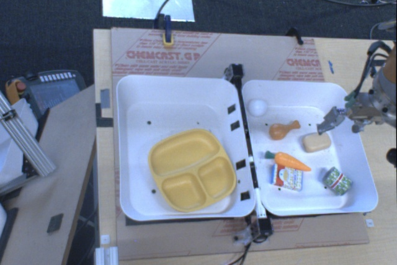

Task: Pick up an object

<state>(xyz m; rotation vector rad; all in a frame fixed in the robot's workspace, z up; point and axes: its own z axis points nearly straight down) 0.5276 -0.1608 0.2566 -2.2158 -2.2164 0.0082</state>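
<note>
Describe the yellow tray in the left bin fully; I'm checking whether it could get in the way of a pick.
The yellow tray is a rounded, plastic-looking meal tray with three compartments: one wide one along its upper side and two smaller ones below. It lies flat, right side up and turned at a slant, in the lower right part of the left bin, close to the bin's right wall. It rests on the bin floor and nothing sits in it.

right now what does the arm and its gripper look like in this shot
At the right edge, the gripper is a grey metal assembly ending in a pale silvery tip over the right bin. Thin dark cables loop above it beside the arm, where a patch of orange shows. No markings are legible.
</note>
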